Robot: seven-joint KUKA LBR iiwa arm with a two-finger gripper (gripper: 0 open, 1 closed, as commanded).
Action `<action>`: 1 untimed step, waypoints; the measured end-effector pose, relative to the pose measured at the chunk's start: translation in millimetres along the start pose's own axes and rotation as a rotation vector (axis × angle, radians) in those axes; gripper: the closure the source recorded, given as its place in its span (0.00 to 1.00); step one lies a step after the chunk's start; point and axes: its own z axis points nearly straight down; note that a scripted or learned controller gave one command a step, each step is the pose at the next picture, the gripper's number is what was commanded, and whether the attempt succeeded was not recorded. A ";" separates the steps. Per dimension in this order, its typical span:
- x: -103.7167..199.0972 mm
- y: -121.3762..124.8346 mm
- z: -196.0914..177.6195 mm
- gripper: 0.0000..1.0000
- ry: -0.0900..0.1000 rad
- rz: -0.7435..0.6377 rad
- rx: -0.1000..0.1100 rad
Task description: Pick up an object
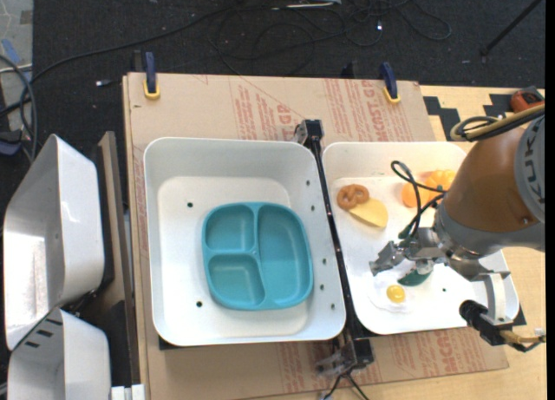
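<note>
End effector (401, 261) hangs low in the right bin (360, 311), whether open or closed I cannot tell. Fried egg (392, 295) lies just below it, pretzel (352, 195) and cheese wedge (371, 213) nearby. Best to centre over one item, then descend straight.

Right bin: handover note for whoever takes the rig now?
Gripper: low in the right white bin, beside the white-and-yellow fried-egg toy; nothing visibly between its fingers.
Also in that bin: a brown pretzel-shaped toy, a yellow wedge touching it, and orange pieces partly hidden by the arm.
Left white bin: holds a teal divided plastic plate.
Done: arm is down among the toys.
Left: grasp one and lift.
</note>
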 end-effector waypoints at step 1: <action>0.3 -0.4 42.2 0.00 -0.001 0.000 -0.003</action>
